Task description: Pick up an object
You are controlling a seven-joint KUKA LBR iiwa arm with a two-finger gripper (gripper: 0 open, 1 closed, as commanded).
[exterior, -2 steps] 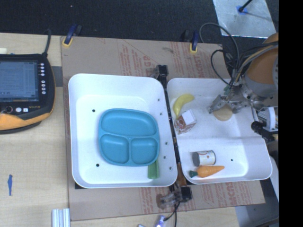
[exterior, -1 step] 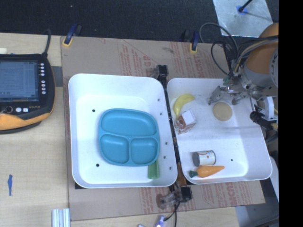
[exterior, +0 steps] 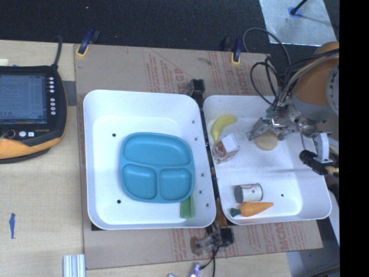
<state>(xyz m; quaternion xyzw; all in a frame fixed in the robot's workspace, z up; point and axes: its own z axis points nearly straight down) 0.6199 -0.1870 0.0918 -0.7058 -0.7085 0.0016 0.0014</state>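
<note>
A: Where is the gripper [exterior: 270, 130] placed, and what lies under it?

B: It is seen over the upper part of the right bin [exterior: 288, 212], directly above a small rounded tan object [exterior: 266, 142], which rests on the bin floor just beside the metal fingers. Whether the jaws are open or closed cannot be told; no object is seen held between them.

A: How is that tan object expected to handle?

B: It is judged to be light and fairly smooth, perhaps a plastic toy. A rounded form is likely to roll or squirt out if it is pinched off-centre, so it should be taken across its widest middle.

A: What else is offered in that bin?

B: A yellow banana [exterior: 222, 125] is laid near the left wall, with a small wrapped packet [exterior: 225, 147] just below it. A small can [exterior: 249, 193] is lying near the front, and an orange carrot [exterior: 253, 209] is touching the front wall. The can is judged stiff but slippery; the carrot is best gripped across its thick end.

A: And the left bin [exterior: 98, 114]?

B: A blue divided plate [exterior: 156, 167] is carried there, with a green piece [exterior: 186, 208] at its lower right corner. The plate is judged too flat and broad for an easy pinch.
</note>
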